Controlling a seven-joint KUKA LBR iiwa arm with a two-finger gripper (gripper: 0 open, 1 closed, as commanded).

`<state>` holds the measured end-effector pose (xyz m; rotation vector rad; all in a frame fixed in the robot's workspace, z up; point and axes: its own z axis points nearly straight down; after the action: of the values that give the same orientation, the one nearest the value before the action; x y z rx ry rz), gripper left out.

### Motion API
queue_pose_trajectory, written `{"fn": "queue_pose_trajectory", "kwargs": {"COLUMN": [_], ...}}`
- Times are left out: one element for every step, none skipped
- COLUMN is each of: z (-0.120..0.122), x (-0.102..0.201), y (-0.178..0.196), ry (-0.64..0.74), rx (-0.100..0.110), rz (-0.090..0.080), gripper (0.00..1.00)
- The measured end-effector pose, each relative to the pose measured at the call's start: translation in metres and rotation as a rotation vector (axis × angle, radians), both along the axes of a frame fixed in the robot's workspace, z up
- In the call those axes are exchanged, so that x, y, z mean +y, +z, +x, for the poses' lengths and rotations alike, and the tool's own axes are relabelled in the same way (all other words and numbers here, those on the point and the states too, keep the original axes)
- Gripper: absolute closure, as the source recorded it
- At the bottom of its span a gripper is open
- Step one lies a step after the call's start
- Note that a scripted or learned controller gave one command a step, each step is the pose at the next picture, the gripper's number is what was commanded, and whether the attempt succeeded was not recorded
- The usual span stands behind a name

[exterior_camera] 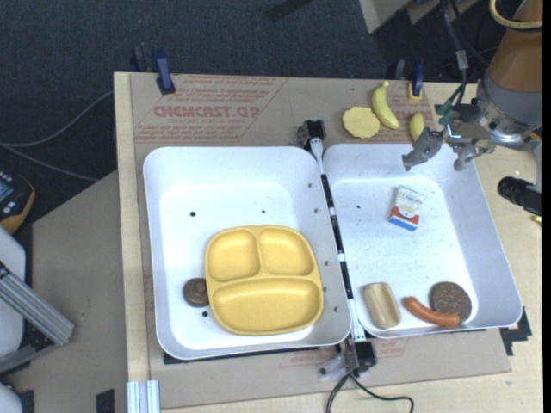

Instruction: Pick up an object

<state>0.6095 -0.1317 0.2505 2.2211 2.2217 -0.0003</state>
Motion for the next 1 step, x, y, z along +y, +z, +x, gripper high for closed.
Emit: {"fn": "queue_pose_trajectory", "kwargs": {"z": [0.0021], "x": [-0.0408], "y": [-0.0979], "ry": [-0.004], "rx": [0.008], "rz": [0.001], "gripper": [0.00]}}
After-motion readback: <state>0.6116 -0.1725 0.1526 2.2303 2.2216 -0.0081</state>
